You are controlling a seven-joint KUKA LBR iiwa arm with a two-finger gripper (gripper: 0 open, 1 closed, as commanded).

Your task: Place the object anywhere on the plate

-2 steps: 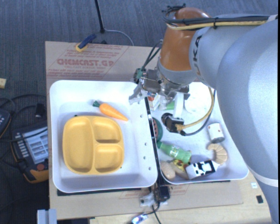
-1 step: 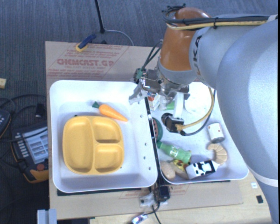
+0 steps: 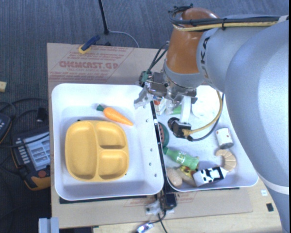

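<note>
Above the divider between the bins, the gripper [image 3: 161, 100] hangs; its grasp cannot be judged. Next, probably: carry an object to the yellow plate [image 3: 97, 149].

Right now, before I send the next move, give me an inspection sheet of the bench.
Surface: two white bins side by side on a cardboard sheet.
Job's things: yellow plate in the left bin, nothing on it; carrot beside it, on the bin floor.
Clutter: green bottle, black-and-white toy, white cylinder, all in the right bin.
Grippers: gripper over the divider between the bins.
Cables: black and yellow cable under the wrist.
Surroundings: grey carpet; pendant left.
</note>
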